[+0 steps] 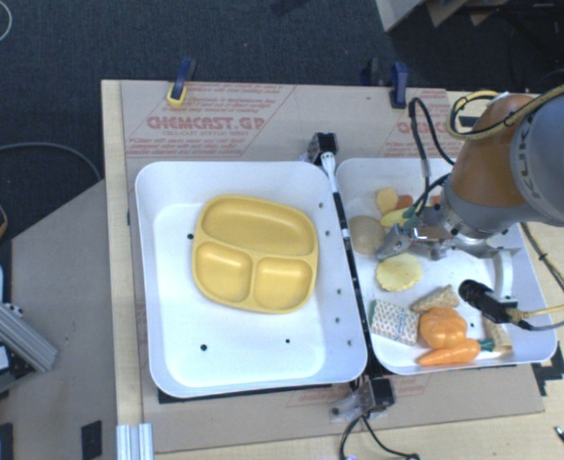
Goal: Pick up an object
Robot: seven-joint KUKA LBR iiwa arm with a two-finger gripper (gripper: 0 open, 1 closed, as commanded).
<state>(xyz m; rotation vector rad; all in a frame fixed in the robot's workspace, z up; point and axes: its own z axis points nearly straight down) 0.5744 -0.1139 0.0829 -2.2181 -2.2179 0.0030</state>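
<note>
overhead slanted camera, both bins (157,257) framed

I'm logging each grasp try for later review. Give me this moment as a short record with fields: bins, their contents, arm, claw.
left bin: holds a yellow divided plate, three compartments, upright
right bin: holds small food toys, among them a round yellow slice, an orange pepper, a carrot and a patterned cracker
arm: reaches in from the right, over the right bin
claw: low over the right bin's upper half, just above the round yellow slice
hold: none visible
</note>
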